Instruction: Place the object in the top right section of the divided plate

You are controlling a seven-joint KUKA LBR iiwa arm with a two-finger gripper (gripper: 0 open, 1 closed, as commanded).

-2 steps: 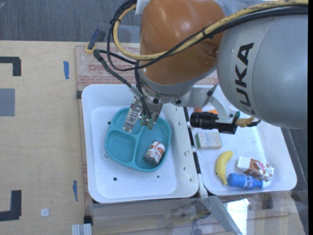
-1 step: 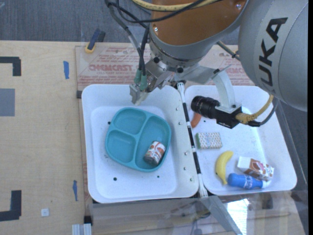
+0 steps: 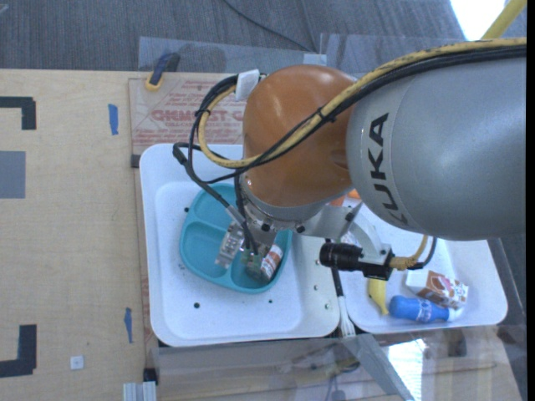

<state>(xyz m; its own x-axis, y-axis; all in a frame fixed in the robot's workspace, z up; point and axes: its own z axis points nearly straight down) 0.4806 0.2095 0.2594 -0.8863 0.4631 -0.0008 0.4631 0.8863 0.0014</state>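
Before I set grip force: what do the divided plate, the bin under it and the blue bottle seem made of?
Divided plate: looks like moulded plastic, teal, smooth with a soft sheen and rounded ridges.
Left bin: likely rigid white plastic, matt, with rounded corners and small dark specks.
Blue bottle in the right bin: probably plastic, glossy, with a printed label; too small to be sure.

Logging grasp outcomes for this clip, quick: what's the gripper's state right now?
Gripper: closed on a small bottle, over the teal divided plate.
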